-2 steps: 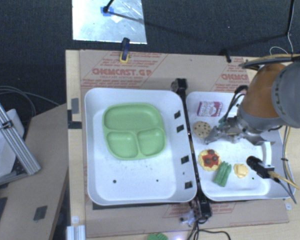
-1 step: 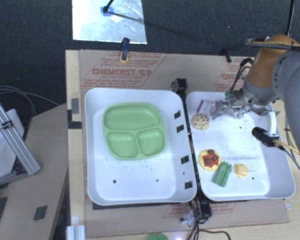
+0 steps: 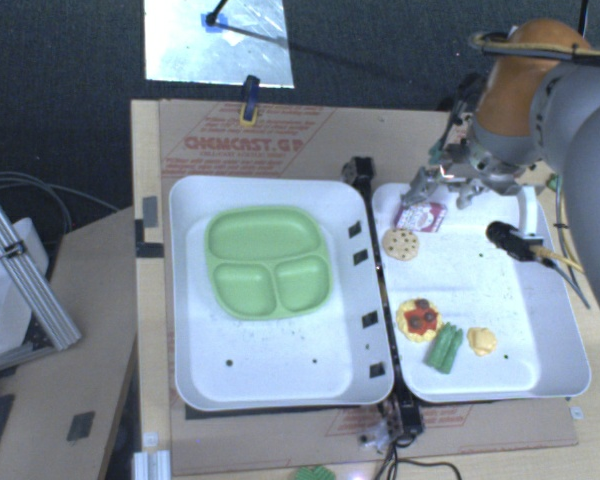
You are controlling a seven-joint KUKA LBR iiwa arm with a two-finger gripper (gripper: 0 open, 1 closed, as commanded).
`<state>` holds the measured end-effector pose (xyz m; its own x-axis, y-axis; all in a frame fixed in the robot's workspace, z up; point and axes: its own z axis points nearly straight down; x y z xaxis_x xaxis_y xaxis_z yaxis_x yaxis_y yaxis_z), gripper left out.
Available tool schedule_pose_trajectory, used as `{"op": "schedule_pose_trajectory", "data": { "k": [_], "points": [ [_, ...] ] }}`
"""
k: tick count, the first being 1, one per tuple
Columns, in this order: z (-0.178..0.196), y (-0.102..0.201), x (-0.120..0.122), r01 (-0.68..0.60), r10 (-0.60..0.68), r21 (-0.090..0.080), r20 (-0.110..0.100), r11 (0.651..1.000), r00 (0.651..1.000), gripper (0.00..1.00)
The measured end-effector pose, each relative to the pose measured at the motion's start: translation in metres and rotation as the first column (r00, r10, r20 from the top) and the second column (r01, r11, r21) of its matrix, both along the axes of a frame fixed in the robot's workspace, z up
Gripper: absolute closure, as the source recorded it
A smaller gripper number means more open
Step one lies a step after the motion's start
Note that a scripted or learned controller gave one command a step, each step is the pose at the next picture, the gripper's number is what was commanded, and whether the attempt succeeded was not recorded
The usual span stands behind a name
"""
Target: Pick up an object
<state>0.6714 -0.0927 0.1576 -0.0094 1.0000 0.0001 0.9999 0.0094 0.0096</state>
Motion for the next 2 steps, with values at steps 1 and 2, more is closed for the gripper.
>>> {"op": "schedule_pose_trajectory", "data": {
  "k": [1,2],
  "points": [
    [-0.075,-0.007,-0.020,0.010,-0.010,-0.001,-0.007,1.000,1.000,0.00],
    [-0.071,-0.001,-0.001,0.006,-0.006,-0.002,-0.005,1.000,1.000,0.00]
  ]
}}
